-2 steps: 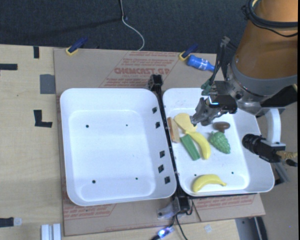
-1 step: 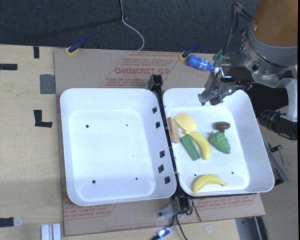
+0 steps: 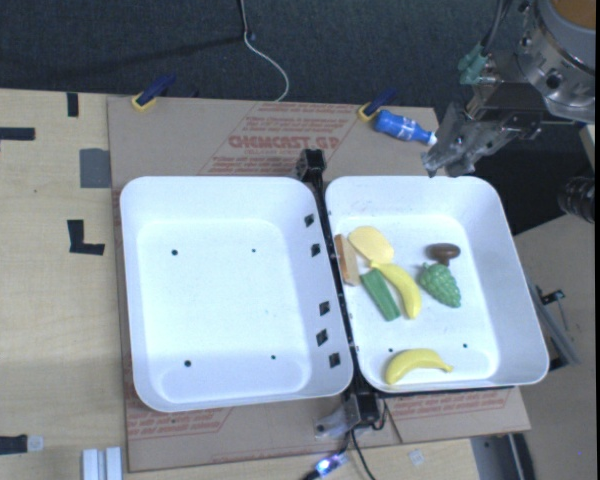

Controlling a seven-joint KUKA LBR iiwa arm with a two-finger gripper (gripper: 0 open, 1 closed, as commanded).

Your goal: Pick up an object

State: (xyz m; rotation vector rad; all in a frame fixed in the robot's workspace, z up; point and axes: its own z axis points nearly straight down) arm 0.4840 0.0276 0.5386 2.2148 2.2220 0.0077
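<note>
I see the hand (image 3: 448,158) above the right bin's (image 3: 500,228) far rim, and cannot tell its state; that bin holds two bananas (image 3: 417,365), a green cucumber (image 3: 381,294), grapes (image 3: 440,284). Red cardboard (image 3: 280,143) print reads roughly "CHEMCAST GP".

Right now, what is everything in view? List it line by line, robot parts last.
bins: 2, white, side by side on the bench; left bin, right bin
bananas: 2, yellow, right bin; one at the middle, one near the front rim
cucumber: 1, green, right bin, against the middle banana
lemon: 1, pale yellow, right bin, left part
grapes: 1 bunch, green, right bin
brown piece: 1, dark brown, above the grapes
tan stick: 1, right bin's left wall
clamps: 2, blue and yellow, cardboard's back edge;
gripper: 1, grey, above the right bin's back rim
</note>
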